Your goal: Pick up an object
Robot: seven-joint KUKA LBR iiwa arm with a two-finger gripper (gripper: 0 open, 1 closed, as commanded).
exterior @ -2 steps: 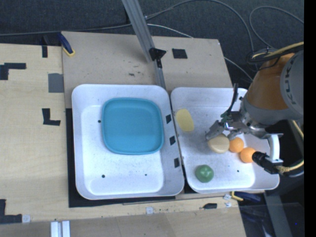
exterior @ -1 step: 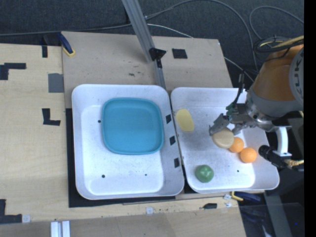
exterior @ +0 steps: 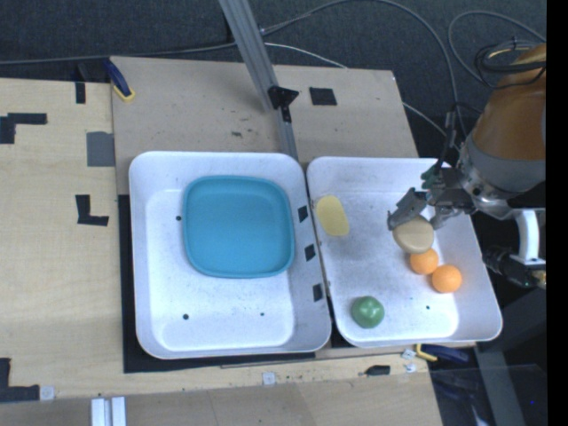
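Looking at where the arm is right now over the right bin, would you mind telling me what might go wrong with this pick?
1. The claw sits right at a beige round piece that touches an orange ball; closing may nudge the ball away or catch both.
2. A second orange ball lies close by and could roll if bumped.
3. The piece lies near the right bin's far wall, so a finger might scrape it.

L bin [exterior: 160,327] held blue square plate [exterior: 238,225], flat, center-left | R bin [exterior: 475,327] touching L bin along mid edge | counter [exterior: 53,238] tan w/ black tape marks [exterior: 87,209] | grey pole [exterior: 257,56] slanting over top | cables [exterior: 426,34] upper R on dark floor
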